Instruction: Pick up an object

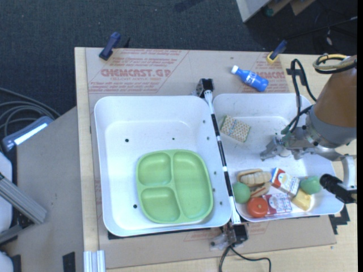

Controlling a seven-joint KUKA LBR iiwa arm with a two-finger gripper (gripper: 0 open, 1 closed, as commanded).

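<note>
Arm reaches in from the right edge of the surface (pixel 142 67); the gripper (pixel 279 146) hangs over the bare middle of the right bin (pixel 266 103), with the fingers (pixel 271 149) pointing toward the divider between the bins. Whether the fingers are spread or pressed together I cannot tell (dark metal, small, partly in shadow); nothing shows between them, so I judge nothing is held. Candidate objects crowd the near edge of the right bin: a bread-like piece (pixel 254 178), a green round fruit (pixel 241 193), a red tomato-like piece (pixel 258 207), a red-and-white packet (pixel 283 181), a yellow piece (pixel 302 200) and a second green piece (pixel 311 185), most of them touching or just beside one another. A pale cracker-like square (pixel 235 128) lies alone toward the far left part of the same bin, well apart from the cluster. The left bin (pixel 113 123) carries a green divided tray (pixel 173 186); a blue bottle (pixel 250 78) lies on the surface beyond the far rim of the right bin. Step in hand, as I read it: choose a target and descend. Best bet is probably the isolated square, or an outer member of the cluster; centre the fingers over one item only, come down vertically, and close only once low in the bin. Risk: a descent into the cluster may nudge neighbours or pinch two at once.
</note>
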